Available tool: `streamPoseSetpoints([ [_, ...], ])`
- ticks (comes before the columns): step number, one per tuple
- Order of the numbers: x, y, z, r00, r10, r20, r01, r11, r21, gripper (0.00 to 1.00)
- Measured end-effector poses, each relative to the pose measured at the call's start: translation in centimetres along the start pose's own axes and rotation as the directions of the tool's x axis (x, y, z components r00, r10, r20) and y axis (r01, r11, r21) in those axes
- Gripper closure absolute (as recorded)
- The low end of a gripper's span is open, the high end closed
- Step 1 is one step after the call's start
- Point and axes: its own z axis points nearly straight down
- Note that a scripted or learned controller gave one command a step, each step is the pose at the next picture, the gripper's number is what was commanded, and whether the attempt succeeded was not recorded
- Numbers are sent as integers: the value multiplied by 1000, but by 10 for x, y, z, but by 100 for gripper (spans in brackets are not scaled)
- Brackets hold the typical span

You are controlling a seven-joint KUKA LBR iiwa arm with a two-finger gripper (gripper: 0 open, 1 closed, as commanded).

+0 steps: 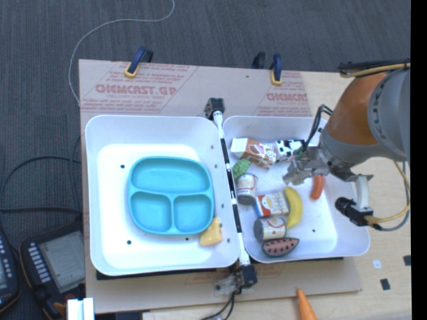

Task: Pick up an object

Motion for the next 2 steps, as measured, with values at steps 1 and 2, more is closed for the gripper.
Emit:
streamPoseSetpoints([
  [1,0,0,0,1000,0,0,0,1000,0,0],
  [2,47,-12,29,1000,3,4,-3,1000,1,0],
])
